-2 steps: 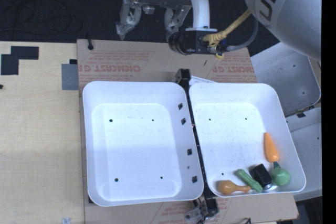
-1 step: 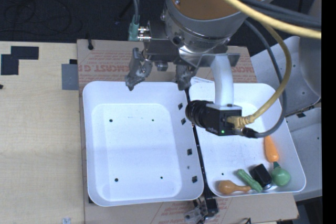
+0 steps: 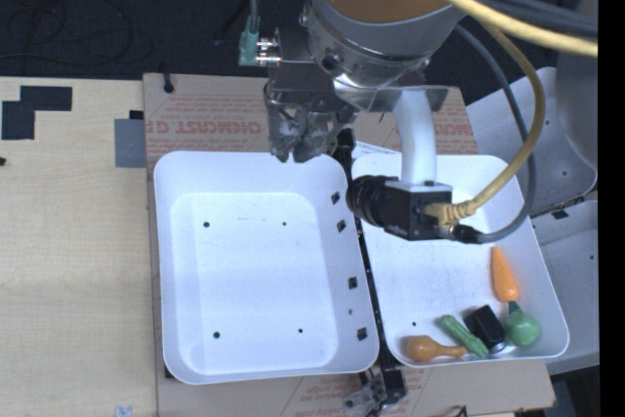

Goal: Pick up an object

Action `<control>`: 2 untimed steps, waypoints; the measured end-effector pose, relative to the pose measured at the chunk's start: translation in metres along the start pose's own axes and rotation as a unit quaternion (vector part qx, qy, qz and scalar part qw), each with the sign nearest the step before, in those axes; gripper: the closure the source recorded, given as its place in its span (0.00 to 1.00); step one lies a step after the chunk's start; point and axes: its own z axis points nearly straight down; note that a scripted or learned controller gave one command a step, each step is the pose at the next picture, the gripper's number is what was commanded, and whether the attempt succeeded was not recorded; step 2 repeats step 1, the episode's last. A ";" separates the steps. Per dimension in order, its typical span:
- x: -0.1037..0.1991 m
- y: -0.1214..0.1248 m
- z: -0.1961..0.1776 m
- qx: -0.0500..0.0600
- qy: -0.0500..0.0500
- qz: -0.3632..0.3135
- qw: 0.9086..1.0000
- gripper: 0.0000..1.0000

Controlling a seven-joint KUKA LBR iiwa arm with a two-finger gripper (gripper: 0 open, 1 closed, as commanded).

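Orange carrot (image 3: 504, 275), green pieces (image 3: 523, 327) (image 3: 462, 335), black item (image 3: 485, 326), tan gourd-shaped item (image 3: 433, 348): all lying clustered, near right corner of right bin (image 3: 430, 298).

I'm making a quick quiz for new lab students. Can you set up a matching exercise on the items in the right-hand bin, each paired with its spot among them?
Things:
1. orange carrot-shaped toy
2. green round-ended toy
3. black block
4. tan pear-shaped toy

Places:
A. leftmost, along the near wall
B. nearest the right corner
C. highest up, by the right wall
D. between two green pieces

Pairs: 1-C, 2-B, 3-D, 4-A
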 end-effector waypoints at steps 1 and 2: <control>-0.071 0.055 0.010 -0.002 0.000 0.008 1.000 1.00; -0.071 0.055 0.010 -0.002 0.000 0.008 1.000 1.00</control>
